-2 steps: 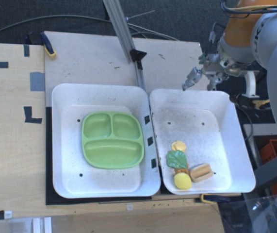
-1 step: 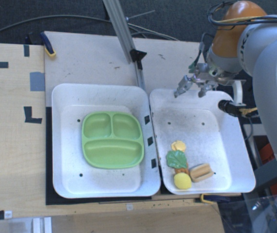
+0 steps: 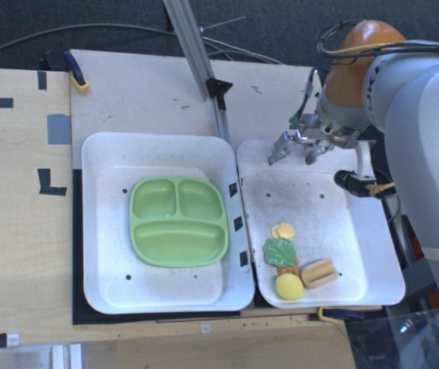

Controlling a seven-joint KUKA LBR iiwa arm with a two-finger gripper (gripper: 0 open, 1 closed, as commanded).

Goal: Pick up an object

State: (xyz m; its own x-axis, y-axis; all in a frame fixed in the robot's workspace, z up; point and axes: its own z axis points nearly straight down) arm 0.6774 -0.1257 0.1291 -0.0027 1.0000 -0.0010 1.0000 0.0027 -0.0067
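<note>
Gripper (image 3: 294, 151) spread, holding nothing, over right bin (image 3: 373, 229) far edge. Toy food cluster (image 3: 292, 264) near its front. Green divided plate (image 3: 178, 221) in left bin (image 3: 104, 229).

small toy foods (image 3: 292, 264) clustered at the right bin's (image 3: 373, 229) near edge.
</note>
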